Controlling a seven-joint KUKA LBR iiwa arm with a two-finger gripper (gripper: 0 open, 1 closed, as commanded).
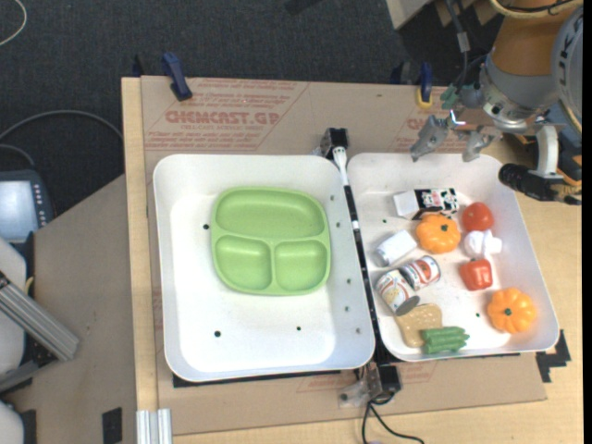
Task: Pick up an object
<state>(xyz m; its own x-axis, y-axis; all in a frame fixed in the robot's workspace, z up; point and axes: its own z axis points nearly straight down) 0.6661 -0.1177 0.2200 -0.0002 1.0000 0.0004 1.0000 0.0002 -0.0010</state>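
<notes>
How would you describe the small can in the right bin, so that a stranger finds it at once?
Look in the right bin, left of its middle. The can lies on its side just below the upper pumpkin and above the cracker. It alone is a cylinder, with a red and white label.

Table (231, 109): brown board w/ red print, blue clamps at back edge (176, 75) & (425, 81). Two white bins directly on it, side by side, touching: left bin (185, 340), right bin (536, 276). Cable (370, 424) at front edge.
</notes>
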